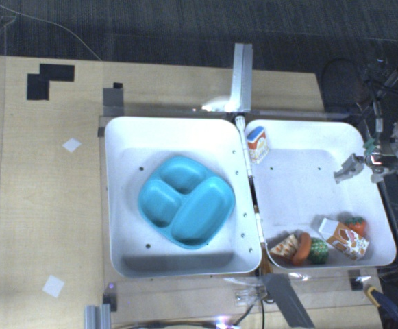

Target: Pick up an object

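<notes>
Two shallow white bins sit side by side on the pale wooden tabletop (41,204). The left bin (120,184) holds one thing: a blue plate (186,201) with three compartments, lying flat near the bin's middle with nothing in its wells.

The right bin (308,184) carries all the small objects. At about 11 o'clock in that bin, tight against the wall it shares with the left bin, a small white carton with a blue and orange label (256,142) leans on the rim. The remaining pieces crowd the bottom edge between 5 and 7 o'clock: a brown and white packet (285,245) in the 7 o'clock corner, an orange-red piece (301,247) touching it, a green piece (318,251) just beside that, then an orange and white carton (346,239) lying tilted, with a small red and green item (355,223) at its upper right. The middle of this bin's floor is bare.

The hand (349,168) hangs at about 3 o'clock over the right bin, near its right wall and well apart from the cluster below. Nothing sits between its parts; how wide it stands cannot be told from this angle.
</notes>
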